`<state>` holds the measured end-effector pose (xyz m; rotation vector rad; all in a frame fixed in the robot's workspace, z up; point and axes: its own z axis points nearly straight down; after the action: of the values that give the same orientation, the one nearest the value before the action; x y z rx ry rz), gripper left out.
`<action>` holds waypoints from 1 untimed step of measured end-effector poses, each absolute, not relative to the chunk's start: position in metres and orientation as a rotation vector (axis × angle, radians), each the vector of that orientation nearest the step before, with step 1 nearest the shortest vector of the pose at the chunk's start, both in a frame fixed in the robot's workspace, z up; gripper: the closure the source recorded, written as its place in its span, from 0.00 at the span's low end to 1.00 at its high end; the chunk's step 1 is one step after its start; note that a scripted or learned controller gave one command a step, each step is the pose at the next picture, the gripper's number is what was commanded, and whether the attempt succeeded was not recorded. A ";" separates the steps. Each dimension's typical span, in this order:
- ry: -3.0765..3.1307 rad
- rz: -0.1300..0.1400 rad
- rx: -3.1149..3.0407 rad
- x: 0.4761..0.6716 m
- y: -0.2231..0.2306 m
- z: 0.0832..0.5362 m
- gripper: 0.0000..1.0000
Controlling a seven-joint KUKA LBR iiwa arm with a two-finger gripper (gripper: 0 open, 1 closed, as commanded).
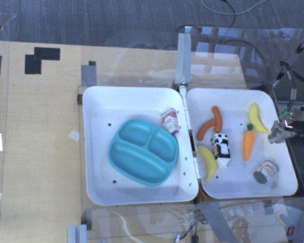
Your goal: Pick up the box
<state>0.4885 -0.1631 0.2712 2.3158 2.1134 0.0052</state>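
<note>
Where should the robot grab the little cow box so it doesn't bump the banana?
Probably from straight above, gripping the box near its upper, black-and-white end. A banana presses against its lower left part, so that end is crowded. The top end stands clearer, with open bin floor on its right.

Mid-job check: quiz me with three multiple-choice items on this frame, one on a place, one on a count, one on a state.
1. Where does the black-and-white box lie?
A. right bin
B. left bin
C. on the blue tray

2. How many bananas are in the right bin?
A. one
B. two
C. three

3. How does the can rest?
A. upright
B. on its side
C. on the carrot

Key: 1 A, the box sits near the right bin's middle, by a sausage. 2 B, one banana lies at the top right, another beside the box. 3 B, its round end faces sideways.
</note>
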 end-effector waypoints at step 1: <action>2.114 0.005 2.316 0.489 -0.163 0.271 0.00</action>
<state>0.4885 -0.1629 0.2709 2.3160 2.1141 0.0050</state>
